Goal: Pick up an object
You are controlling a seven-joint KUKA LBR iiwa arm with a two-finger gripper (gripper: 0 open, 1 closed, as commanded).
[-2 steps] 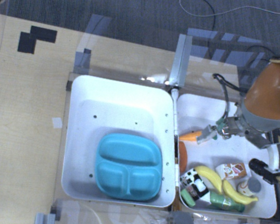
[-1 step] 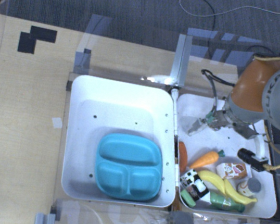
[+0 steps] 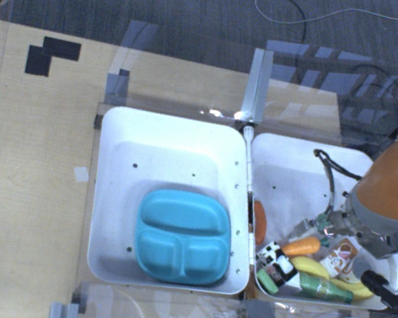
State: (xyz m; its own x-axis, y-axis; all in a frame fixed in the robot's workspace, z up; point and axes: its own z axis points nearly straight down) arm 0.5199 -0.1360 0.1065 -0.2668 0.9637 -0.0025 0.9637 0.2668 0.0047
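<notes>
- Nearest the camera, along the front wall of the right bin (image 3: 288, 161), lies a heap of small things: a green bottle (image 3: 324, 288) on its side, a yellow banana (image 3: 316, 270) just behind it, and a black-and-white block (image 3: 277, 263) at the heap's left end, over a pale green piece.
- An orange carrot (image 3: 301, 246) rests tilted on top of this heap, its thicker end toward the arm.
- A small printed packet (image 3: 341, 257) with red and white markings sits just right of the carrot, close under the wrist.
- An orange rounded thing (image 3: 259, 221) lies against the divider wall, left of the heap and partly hidden by the rim.
- The gripper (image 3: 330, 222) is down inside the right bin, just above and right of the carrot; whether its fingers are released or clenched I cannot tell, and nothing can be seen between them.
- Above it the arm's orange band (image 3: 394, 182) and grey wrist cover the bin's right side; a black cable (image 3: 329, 171) loops over the bin floor behind.
- The left bin (image 3: 117, 179) holds a blue divided tray (image 3: 184, 236), lying flat toward the front, with three compartments.
- Both bins rest side by side on the pale wooden surface (image 3: 22, 186), which bears black markings (image 3: 51, 55) at its far left.
</notes>
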